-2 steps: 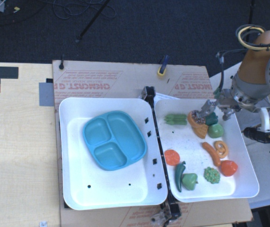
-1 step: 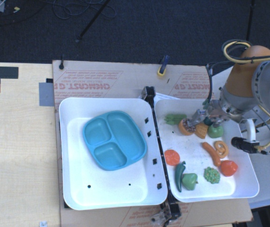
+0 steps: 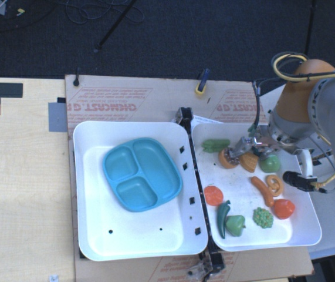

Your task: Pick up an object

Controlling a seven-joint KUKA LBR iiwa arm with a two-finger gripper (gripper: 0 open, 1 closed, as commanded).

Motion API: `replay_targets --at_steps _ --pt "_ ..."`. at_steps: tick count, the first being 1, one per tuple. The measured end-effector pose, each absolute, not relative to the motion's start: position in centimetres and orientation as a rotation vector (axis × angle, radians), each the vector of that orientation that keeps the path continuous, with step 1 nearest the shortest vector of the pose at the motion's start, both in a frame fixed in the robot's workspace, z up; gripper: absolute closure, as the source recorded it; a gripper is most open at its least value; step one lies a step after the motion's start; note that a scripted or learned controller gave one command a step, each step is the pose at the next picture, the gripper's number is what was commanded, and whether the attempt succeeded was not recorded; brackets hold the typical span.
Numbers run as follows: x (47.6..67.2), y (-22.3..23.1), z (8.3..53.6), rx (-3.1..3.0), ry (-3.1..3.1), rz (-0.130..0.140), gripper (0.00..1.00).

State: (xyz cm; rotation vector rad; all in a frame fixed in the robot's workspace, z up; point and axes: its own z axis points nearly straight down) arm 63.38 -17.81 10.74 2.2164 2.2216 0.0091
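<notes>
My colours, bin by bin

My arm is grey with an orange band; both bins are white; the divided plate is turquoise; the broccoli and pepper are green; the tomato is red.

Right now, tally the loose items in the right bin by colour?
Green: 5 – long piece, round piece, dark pepper, bell pepper, broccoli
Orange: 3 – two by the gripper; pretzel shape
Red: 2 – disc, tomato
Total: 10
</notes>
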Motion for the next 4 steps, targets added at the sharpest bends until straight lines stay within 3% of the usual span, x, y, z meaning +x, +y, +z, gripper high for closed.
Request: replay_targets --at_steps 1,3,4 --pt "63.3 -17.9 11.5 2.217 2.224 0.005 1.00" --pt "63.9 -17.8 22.2 2.217 2.220 0.003 1.00" --pt "63.9 -17.8 22.8 2.218 2.225 -0.001 1.00"
